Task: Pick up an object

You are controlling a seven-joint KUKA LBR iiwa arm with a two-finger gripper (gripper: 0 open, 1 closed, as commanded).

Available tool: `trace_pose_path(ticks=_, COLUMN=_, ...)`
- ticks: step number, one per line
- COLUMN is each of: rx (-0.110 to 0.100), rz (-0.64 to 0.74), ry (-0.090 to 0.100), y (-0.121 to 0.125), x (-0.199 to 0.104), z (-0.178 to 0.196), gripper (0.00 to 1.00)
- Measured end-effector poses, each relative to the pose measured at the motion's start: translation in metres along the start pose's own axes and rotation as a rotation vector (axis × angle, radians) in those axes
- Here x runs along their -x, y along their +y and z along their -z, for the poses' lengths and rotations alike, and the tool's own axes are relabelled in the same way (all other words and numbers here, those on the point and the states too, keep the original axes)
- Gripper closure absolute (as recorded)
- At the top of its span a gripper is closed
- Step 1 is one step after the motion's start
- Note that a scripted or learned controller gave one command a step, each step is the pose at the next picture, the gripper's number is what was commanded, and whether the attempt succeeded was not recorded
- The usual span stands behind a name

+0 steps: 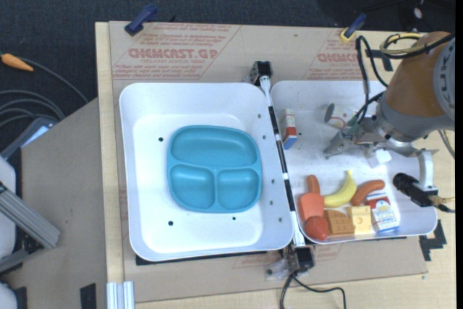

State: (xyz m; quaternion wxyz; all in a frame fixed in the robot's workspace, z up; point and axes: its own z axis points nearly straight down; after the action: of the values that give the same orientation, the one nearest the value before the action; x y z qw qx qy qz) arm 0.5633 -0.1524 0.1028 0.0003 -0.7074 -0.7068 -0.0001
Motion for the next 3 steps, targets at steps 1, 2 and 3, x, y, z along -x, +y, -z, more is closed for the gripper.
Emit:
trace_pose_path(ticks=1, rx=0.001, rz=0.002, ry=0.000, y=0.069, x=-0.038, z=-0.018, gripper=0.00)
trace_pose_path(ticks=2, rx=-0.003, rz=0.000, ry=0.001, y=-0.014, x=-0.060, z=-0.019, gripper=0.00)
trace_pose_path(ticks=3, rx=-0.001, rz=-0.001, ry=0.000, y=-0.014, x=-0.060, z=-0.009, gripper=1.00)
